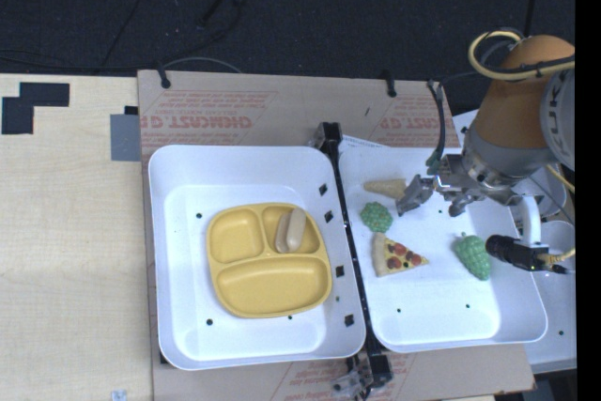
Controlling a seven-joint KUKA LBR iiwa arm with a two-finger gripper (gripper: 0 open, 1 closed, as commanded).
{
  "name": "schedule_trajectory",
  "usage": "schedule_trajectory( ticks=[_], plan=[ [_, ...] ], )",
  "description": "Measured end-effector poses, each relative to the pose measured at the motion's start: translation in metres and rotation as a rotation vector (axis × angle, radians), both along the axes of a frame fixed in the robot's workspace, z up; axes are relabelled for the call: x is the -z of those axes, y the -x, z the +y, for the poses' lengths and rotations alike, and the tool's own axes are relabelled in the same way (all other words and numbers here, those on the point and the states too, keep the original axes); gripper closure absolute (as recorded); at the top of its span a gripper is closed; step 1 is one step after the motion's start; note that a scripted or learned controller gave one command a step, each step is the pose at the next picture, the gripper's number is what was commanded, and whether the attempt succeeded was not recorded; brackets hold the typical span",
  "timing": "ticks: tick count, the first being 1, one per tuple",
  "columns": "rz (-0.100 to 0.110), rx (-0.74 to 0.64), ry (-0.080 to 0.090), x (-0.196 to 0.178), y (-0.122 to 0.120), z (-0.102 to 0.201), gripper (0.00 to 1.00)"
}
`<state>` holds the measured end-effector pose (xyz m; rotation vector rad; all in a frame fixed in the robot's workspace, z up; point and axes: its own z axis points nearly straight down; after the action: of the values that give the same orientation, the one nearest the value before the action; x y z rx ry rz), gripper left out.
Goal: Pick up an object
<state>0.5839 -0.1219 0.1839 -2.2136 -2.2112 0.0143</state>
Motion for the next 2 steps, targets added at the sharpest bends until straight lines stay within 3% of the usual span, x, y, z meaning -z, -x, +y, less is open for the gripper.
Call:
schedule_trajectory(
  ticks=[1, 2],
  plan=[
    [-0.012, -0.001, 0.001, -0.006, -0.003, 0.000, 0.00],
    [-0.007, -0.004, 0.001, 0.052, -0.006, 0.008, 0.00]
  ],
)
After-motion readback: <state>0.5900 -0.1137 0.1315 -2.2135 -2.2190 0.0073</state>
